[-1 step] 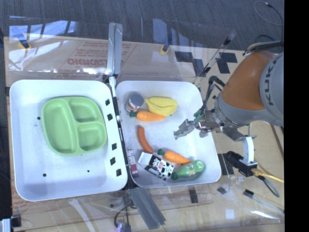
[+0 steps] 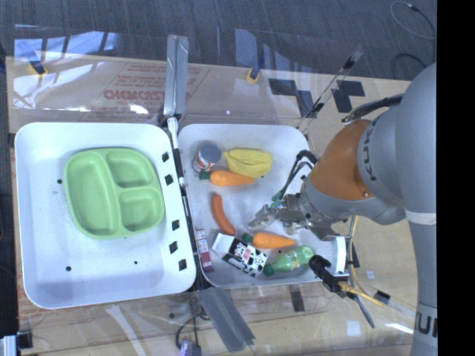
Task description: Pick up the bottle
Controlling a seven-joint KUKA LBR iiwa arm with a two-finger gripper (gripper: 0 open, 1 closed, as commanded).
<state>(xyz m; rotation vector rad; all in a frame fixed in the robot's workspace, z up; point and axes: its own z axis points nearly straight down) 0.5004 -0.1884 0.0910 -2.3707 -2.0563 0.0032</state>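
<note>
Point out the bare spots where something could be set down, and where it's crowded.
Bare: left bin floor around the green plate; right bin's middle, between sausage and gripper. Crowded: its near edge, with carrot, bottle and cow-print carton.

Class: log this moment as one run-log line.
bottle: lying, right bin front | gripper: above carrot | grasp: none

Green bottle (image 2: 289,261) lies on its side. It sits at the right bin's near edge, untouched.
</note>
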